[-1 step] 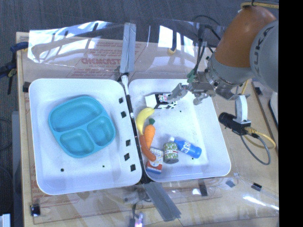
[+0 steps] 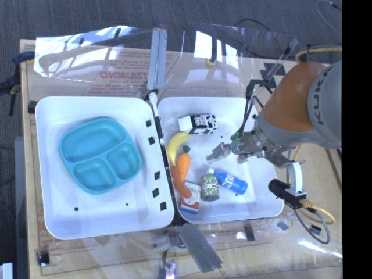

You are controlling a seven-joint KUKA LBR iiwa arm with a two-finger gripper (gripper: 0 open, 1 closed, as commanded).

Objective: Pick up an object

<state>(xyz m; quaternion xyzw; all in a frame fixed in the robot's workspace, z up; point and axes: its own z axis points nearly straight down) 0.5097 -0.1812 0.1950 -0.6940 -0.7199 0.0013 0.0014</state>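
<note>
The right bin (image 2: 174,106) holds several small objects: a yellow banana (image 2: 176,143), an orange carrot (image 2: 182,171), a small red-and-white carton (image 2: 190,203), a green-lidded jar (image 2: 210,187), a blue bottle (image 2: 231,182) and a black-and-white cow-patterned carton (image 2: 197,122). My gripper (image 2: 221,151) hangs over the middle of this bin, just above the blue bottle and right of the banana. Its grey fingers point left and stand apart with nothing between them.
The left bin (image 2: 49,211) bears a blue divided plate (image 2: 100,153). A clear plastic wall rises behind both bins. The arm's orange band (image 2: 293,97) and wrist cover the right bin's right side, with cables trailing by the bench edge.
</note>
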